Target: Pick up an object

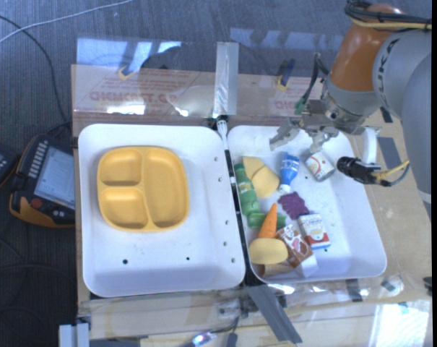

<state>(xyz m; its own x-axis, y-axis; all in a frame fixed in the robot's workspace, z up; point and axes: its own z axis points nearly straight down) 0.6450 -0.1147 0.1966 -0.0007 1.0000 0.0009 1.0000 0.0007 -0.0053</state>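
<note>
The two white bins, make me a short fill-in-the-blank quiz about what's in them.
1. The yellow tray lies in the ____ bin.
2. The tray has ____ compartments.
3. The carrot in the right bin is colored ____.
4. The hand hangs over the ____ bin.

Missing words: left; three; orange; right

You get a bright, evenly lit view from overhead, with soft, short shadows. Glare washes the clear sheet [167,92] behind the bins and the white bin walls [88,194]. Focus is slightly soft throughout, and fine print on the packages stays unreadable.
</note>
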